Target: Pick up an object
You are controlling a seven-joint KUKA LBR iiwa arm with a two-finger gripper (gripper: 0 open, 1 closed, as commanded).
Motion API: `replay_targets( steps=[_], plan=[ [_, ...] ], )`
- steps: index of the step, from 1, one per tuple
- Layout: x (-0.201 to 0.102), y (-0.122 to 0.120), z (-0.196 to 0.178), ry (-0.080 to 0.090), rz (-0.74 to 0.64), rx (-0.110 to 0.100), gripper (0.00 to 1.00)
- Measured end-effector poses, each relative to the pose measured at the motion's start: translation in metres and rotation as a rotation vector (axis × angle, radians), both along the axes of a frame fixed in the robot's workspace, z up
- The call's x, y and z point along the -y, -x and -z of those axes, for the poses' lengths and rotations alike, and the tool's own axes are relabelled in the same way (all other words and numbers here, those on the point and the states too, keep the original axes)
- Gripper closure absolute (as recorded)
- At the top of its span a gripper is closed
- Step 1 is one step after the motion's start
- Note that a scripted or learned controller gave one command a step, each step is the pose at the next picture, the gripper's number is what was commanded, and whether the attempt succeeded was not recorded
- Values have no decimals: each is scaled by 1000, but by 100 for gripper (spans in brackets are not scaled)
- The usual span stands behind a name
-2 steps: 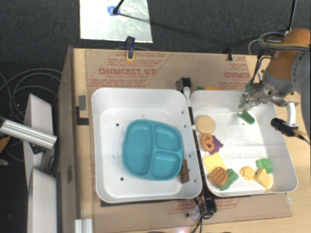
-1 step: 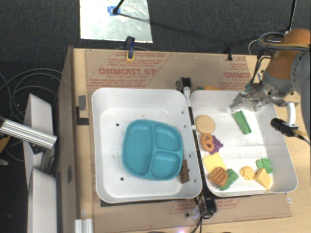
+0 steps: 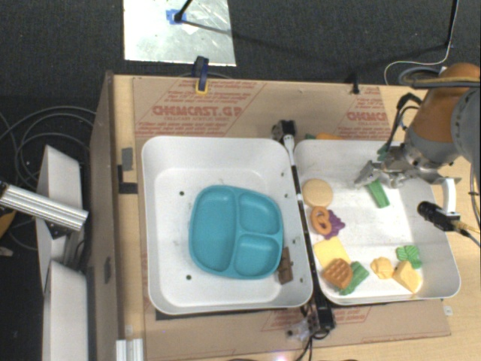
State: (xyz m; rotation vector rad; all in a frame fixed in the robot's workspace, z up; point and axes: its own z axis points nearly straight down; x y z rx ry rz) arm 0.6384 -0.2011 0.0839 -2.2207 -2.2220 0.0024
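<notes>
My gripper [image 3: 382, 173] hangs over the back part of the right bin [image 3: 443, 277], near its far wall. A green stick-shaped toy [image 3: 378, 195] lies on the white floor just in front of and below my fingertips, tilted slightly, its upper end close to or touching them. I cannot tell whether I have any grip on it; the green piece appears to lie under the fingers, not between them, and how far apart my fingers stand is not clear from this angle.

My arm comes in from the right side, the orange band [image 3: 434, 122] sitting above the wrist at the bin's far right corner, with the grey wrist angled down and leftward toward the bin floor. A black cable loops beside the band.

The rest of the right bin's contents lie nearer the front. A round tan bun [image 3: 317, 193] sits by the left wall, with a pretzel [image 3: 321, 220] and a purple piece [image 3: 335, 222] just in front of it. Further forward are a yellow wedge [image 3: 329, 250], a waffle [image 3: 337, 274] touching it, a green piece [image 3: 358, 275] beside the waffle, a small orange-yellow lump [image 3: 382, 267], a green leafy piece [image 3: 409, 254] and a yellow cheese-like wedge [image 3: 408, 277].

The left bin [image 3: 161, 164] holds a blue divided plate [image 3: 236, 232], with a small brown item [image 3: 285, 265] by its right edge.
</notes>
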Motion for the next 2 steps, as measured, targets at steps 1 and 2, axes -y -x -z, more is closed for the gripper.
replay_targets(
  steps=[1,2],
  plan=[
    [0,-3,-13,1,-2,7,100],
    [-75,-31,-78,-3,-12,12,100]
  ],
)
